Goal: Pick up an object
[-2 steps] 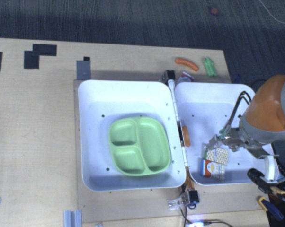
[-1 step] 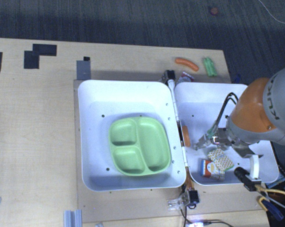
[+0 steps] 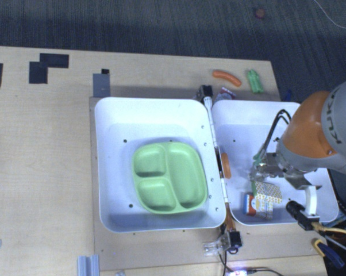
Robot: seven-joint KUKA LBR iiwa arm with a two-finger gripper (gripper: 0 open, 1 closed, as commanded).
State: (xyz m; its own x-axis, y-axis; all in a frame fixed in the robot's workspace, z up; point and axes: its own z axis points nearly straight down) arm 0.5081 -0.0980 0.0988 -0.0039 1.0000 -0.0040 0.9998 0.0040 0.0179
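Observation:
My gripper [image 3: 264, 176] reaches down into the right bin [image 3: 242, 125], at its near part, below the orange wrist band. Right under it lies a small packet with a yellow and white check pattern [image 3: 269, 196]. A little red and blue item [image 3: 250, 204] lies against the packet's left side. An orange piece [image 3: 226, 165] rests by the right bin's left wall. Whether the gripper touches the packet is hidden by the wrist.
The left bin [image 3: 112, 154] holds a green divided plate [image 3: 169, 177]. Behind the bins on the bench lie an orange sausage-shaped toy [image 3: 226, 77] and a green item [image 3: 254, 80]. Cables run at the front right [image 3: 328, 234].

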